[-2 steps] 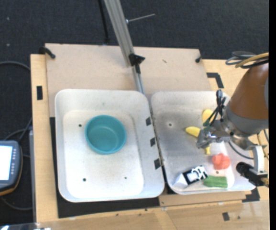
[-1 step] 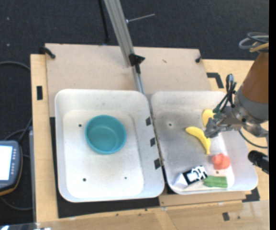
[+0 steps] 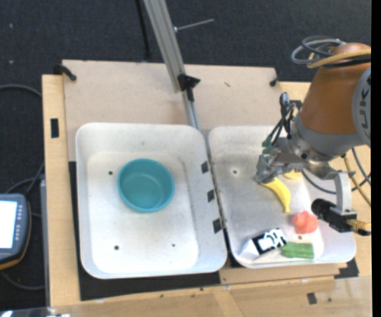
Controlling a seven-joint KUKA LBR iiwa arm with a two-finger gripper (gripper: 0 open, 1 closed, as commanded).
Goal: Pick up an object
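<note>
I am working through the reaching part of the pick, and going across the counter (image 3: 144, 91) from its left edge, nothing there is asking for me. The left bin (image 3: 94, 144) is carrying a teal bowl (image 3: 146, 185) near its middle, well apart from where I am hanging. A slanted metal rail (image 3: 167, 35) is running down from the far edge toward the seam between the two bins.

In the right bin (image 3: 236, 150) my gripper (image 3: 268, 170) is hovering low, close over the near end of a yellow banana (image 3: 280, 191). I judge that the banana is the thing I am going for. It is lying near the middle of that bin, angled toward the counter's front right corner. Whether my gripper is spread or pressed together I cannot tell; the wrist is covering too much, and I see nothing caught in it.

Further toward the front right corner a small red fruit-like piece (image 3: 304, 222) is lying just beside the banana's far tip. Below it are a black-and-white item (image 3: 268, 242) and a green piece (image 3: 298, 250), close against the bin's front rim.

The next move, as I judge it, is calling for a straight drop onto the banana across its narrow width, then a closing and a lift.

The counter is pale board, sitting over dark carpet (image 3: 18, 32), with a handheld screen (image 3: 2, 230) off the left edge.
</note>
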